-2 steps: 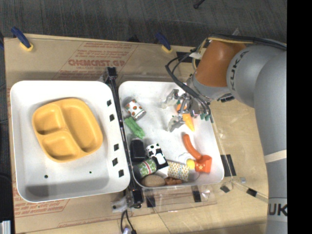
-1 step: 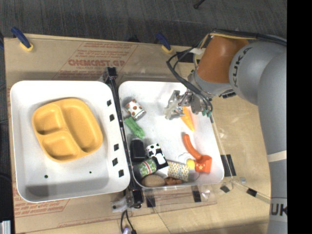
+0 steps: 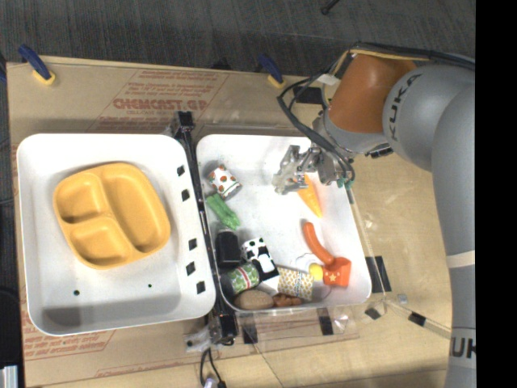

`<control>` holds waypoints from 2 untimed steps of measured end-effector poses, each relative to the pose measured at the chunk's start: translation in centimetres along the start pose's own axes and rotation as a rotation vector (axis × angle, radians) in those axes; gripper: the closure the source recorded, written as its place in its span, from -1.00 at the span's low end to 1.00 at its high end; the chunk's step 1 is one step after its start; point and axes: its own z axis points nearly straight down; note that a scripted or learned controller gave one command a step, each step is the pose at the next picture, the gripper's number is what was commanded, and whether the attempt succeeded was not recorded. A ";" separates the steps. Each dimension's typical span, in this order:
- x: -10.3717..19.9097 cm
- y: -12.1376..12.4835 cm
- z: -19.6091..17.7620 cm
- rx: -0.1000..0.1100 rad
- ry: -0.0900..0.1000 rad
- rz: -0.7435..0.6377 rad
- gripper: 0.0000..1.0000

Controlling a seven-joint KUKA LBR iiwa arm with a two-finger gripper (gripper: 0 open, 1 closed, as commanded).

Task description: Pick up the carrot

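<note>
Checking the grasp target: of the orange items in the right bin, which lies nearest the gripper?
The carrot, a pale orange taper lying right beside the gripper near the bin's upper right. The darker orange curved piece lies farther down the bin.
</note>
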 end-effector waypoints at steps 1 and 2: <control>4.2 -1.1 2.5 -0.007 0.013 -0.481 1.00; 11.4 0.2 2.4 -0.006 0.013 -0.270 1.00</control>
